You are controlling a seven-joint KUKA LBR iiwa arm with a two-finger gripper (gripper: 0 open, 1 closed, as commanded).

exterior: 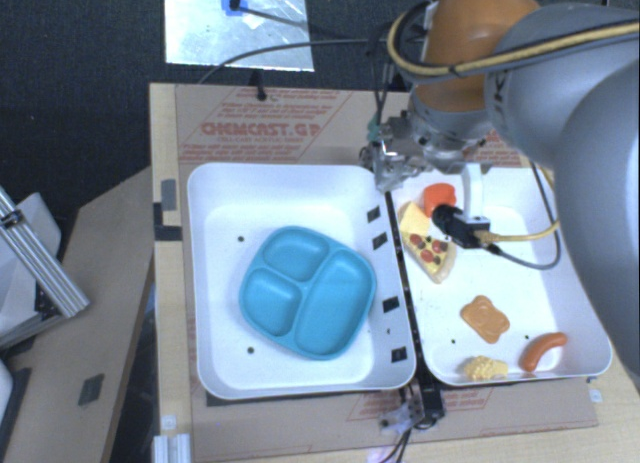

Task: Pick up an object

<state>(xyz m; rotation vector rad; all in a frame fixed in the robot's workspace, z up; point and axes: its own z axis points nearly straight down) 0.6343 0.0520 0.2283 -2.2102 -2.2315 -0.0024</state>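
gripper: (392, 177) low over the far left corner of the right bin (545, 281), right at the shared wall between the two bins.
gripper state: cannot tell from this view whether it is spread or pressed together; nothing visibly pinched.
arm: (560, 71) comes in from the right and covers the right bin's far right corner and part of its right wall.
nearest object: pizza slice (427, 248), flat on the floor just toward the camera from the gripper, long side running close along the shared wall.
second nearest: orange-red piece (438, 195), just right of the gripper, touching or nearly touching the far end of the pizza slice.
near row: brown toast-like piece (485, 319) mid-floor; yellow lump (484, 367) and sausage (543, 351) close against the near wall. All well apart from the gripper.
open room, right bin: bare floor right of the pizza slice, between it and the right wall; tight at the near wall and along the shared wall.
shared wall: black clips (383, 242) spaced along it, beside the pizza slice.
left bin: (228, 213) holds a blue divided plate (307, 291) at centre, tilted to the bin edges; bare floor along the far and left walls.
surround: cardboard sheet (262, 127) under both bins; foil sheet (237, 11) beyond it.
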